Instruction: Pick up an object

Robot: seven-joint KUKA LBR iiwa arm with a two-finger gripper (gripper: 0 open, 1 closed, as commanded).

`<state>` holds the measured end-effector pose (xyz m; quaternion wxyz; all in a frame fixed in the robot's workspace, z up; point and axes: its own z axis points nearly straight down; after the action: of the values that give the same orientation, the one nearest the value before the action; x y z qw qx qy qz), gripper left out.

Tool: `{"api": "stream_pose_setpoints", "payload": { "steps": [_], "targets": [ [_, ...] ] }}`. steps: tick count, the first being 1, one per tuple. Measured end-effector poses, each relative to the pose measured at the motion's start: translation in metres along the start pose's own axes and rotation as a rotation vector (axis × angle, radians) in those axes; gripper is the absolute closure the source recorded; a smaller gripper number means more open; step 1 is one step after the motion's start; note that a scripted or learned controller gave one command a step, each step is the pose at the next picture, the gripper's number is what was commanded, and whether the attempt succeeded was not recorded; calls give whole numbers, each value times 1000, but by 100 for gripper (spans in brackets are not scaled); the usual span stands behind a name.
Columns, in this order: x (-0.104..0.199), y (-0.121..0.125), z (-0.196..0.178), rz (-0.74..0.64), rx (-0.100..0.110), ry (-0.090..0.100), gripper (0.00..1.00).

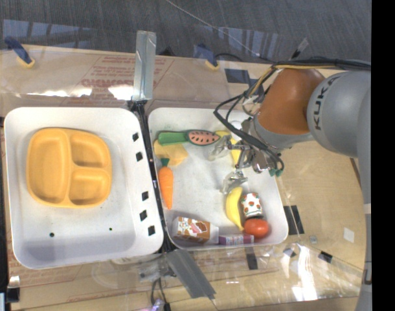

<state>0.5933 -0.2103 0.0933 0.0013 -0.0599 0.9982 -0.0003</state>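
Observation:
The right bin [275,193] holds several toy foods. A watermelon slice [202,137] with a green piece [172,137] lies at the far side, with a yellow wedge [170,152] and a carrot [166,183] on the left. A banana [233,206], a small printed can [251,205] and a red tomato [255,227] lie at the right. A brown box [191,229] sits at the near wall. My gripper [225,166] hangs low over the bin's middle, just above the banana's upper end, open, with nothing between its fingers. A yellow item [236,153] shows partly under the wrist.
The left bin [16,232] holds an orange divided plate [68,167]. A black divider with clips [147,173] runs between the bins. Cables loop off the orange wrist band [285,105] over the right bin's far corner. A purple item [233,240] lies along the near wall.

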Motion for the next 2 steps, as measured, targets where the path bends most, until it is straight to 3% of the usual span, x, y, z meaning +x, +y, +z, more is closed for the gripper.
{"api": "stream_pose_setpoints", "payload": {
  "steps": [1,2],
  "targets": [
    [67,10,0,-98,-1,0,0],
    [104,15,-1,58,1,-5,0]
  ]
}}
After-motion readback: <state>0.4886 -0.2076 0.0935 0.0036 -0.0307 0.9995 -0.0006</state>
